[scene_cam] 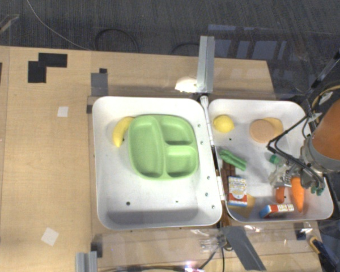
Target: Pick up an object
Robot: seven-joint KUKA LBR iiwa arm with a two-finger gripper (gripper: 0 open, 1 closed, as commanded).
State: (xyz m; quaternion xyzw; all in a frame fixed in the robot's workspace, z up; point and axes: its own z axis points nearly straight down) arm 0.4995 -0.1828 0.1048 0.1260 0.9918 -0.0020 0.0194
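Nearest you, in the right bin [255, 111], a small carton [276, 209] lies by the front wall. Just behind it the gripper [288, 180] sits low beside an orange carrot [297, 194]; finger state cannot be determined. Further back lie a yellow lemon [223, 123] and a tan disc [266, 130]

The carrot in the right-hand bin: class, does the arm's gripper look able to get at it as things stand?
Probably yes. The gripper hangs right over the carrot in the right bin, with nothing covering it. A smaller orange item lying close alongside could crowd the grasp.
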